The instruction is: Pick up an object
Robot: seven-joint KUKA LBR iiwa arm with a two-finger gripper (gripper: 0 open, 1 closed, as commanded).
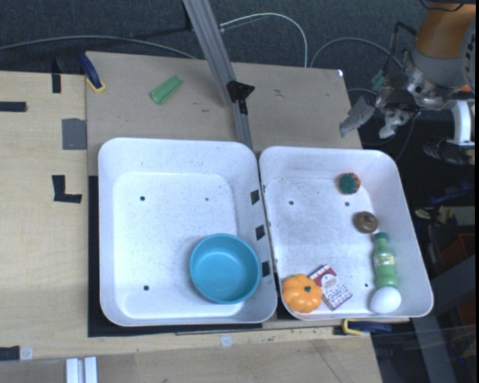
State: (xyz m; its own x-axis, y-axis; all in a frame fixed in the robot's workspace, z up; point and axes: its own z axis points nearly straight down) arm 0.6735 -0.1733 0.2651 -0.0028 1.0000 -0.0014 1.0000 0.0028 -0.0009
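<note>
Both fingers (356, 121) of the gripper (373, 120) stood spread apart at the upper right of the frame, with nothing between them. The gripper hung above the bench (295, 102), just beyond the upper right corner of the right bin (407, 214), apart from everything inside it. One arm (441, 30) came down from the top right corner, its orange band uppermost and the grey wrist below, angled toward the lower left so that the fingers pointed down and left.

Two white bins lay side by side. The left bin (144, 214) held one thing, a blue bowl (224, 267), near its lower right corner. The right bin held six things. One dark green ball (350, 183) sat near its upper right. One brown round piece (365, 222) lay below that. One green bottle (384, 260) lay along the right wall, and one white egg-shaped thing (385, 299) sat just below it in the lower right corner. One small orange pumpkin (302, 293) sat at the lower edge, touching one red-and-white packet (330, 286) to its right.

One green block (165, 89) lay on the bench at the upper left, well apart from the bins. One grey bar (215, 50) slanted down from the top of the frame to the gap between the bins.
</note>
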